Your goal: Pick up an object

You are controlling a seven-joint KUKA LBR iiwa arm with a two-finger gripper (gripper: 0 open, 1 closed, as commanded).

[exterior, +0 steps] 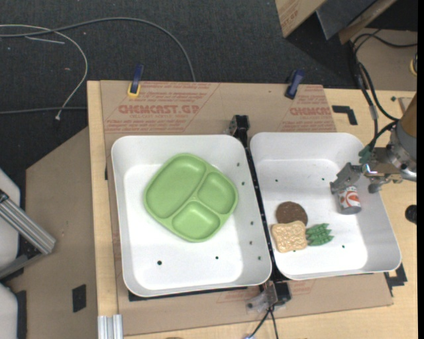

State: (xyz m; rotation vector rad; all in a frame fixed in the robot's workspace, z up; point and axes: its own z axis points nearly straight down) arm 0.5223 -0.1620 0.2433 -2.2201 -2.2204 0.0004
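Over the right wall of the right bin: gripper, grey metal, spread wide, nothing between the fingers. Behind it, the arm, grey and rounded, reaching in from the right.

Just near of the gripper's left finger: a small can, silver with a red and white label, lying tilted on the bin floor close to the right wall. Touching the finger or just apart from it, hard to say.

Nearer and further left in the same bin, a tight cluster:
- cookie, round, dark brown, flat and matte
- cracker, pale tan, roughly square, bumpy on top, touching the cookie's near edge
- sprig, green and leafy-looking, just right of the cracker

In the left bin: a plate, light green smooth plastic, rounded corners, split into three hollows, turned at an angle to the bin walls.

Both bins white, shallow, smooth, with rounded corners and a few small dark dots on the floors; side by side, joined along a dark middle seam.

Under the bins: bench covered by brown cardboard printed in red letters, pinned at the far edge by two blue clamps.

Beyond the bench: dark speckled carpet, thin grey cables looping across it, a cardboard box at the far right, a ribbed metal rail at the left edge.
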